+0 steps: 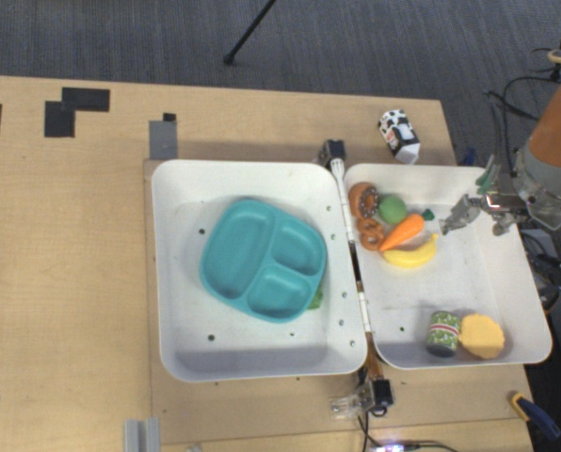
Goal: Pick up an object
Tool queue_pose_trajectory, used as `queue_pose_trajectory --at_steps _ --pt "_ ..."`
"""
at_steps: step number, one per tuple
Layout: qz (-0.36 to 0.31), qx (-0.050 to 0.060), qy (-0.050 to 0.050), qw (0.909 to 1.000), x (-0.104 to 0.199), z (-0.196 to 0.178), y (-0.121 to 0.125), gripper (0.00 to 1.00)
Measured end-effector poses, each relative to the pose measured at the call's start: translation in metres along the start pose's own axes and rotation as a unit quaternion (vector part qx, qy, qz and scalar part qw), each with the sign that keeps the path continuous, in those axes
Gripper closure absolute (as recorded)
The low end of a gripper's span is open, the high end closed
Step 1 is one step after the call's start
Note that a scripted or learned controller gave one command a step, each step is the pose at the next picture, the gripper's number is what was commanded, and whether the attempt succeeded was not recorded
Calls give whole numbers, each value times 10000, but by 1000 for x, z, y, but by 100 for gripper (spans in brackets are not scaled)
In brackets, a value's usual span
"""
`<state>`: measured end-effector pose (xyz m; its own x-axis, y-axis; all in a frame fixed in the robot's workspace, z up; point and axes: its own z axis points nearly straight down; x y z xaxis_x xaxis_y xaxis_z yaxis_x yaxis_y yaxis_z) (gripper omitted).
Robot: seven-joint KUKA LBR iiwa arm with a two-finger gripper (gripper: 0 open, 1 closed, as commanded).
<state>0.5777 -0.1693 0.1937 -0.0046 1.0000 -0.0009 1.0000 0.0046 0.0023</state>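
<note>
Gripper hangs over the right bin, beside the carrot.

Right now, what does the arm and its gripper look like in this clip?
At the frame's right edge, the arm shows an orange band over a grey wrist section. The gripper is dark grey metal, with thin fingers pointing left over the right bin. A small reddish light glows near its base. Black cables loop behind it.
</note>
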Motion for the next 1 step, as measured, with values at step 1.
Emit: queue_pose_trajectory --at_steps 1 --pt "-83 -24 -5 10000 39 107 21 0"
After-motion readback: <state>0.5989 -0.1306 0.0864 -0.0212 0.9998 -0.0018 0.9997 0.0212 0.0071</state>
